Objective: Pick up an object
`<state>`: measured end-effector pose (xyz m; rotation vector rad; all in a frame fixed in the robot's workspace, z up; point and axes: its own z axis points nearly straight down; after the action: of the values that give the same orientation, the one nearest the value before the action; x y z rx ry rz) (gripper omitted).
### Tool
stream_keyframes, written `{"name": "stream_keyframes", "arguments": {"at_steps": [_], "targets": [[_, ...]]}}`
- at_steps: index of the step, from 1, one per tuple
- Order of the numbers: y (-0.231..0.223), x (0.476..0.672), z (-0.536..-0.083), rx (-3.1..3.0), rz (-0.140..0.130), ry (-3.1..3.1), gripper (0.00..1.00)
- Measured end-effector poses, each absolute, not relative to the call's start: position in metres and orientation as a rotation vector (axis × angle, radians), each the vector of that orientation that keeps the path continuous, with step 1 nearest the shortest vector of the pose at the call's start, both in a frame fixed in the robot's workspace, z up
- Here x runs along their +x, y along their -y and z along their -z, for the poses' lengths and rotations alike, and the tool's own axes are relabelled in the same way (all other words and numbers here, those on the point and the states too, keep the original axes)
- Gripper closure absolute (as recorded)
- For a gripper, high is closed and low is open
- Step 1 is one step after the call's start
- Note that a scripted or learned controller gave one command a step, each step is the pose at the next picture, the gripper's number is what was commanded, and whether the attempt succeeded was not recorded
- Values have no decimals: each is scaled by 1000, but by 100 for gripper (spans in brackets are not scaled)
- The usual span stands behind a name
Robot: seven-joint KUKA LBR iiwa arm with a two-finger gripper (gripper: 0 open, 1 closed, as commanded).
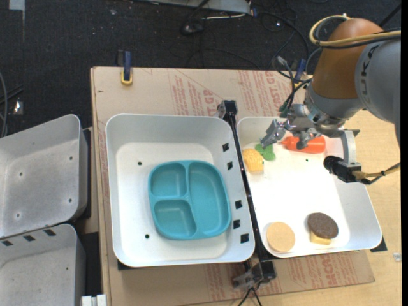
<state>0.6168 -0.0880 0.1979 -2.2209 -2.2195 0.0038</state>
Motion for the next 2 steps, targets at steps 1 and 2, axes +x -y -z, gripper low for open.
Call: {"name": "stream_keyframes", "arguments": {"at_steps": [1,2], "targets": [[96,620,-148,-2222,-4,2218,0],[96,621,-161,-2224,1,2221,100]]}}
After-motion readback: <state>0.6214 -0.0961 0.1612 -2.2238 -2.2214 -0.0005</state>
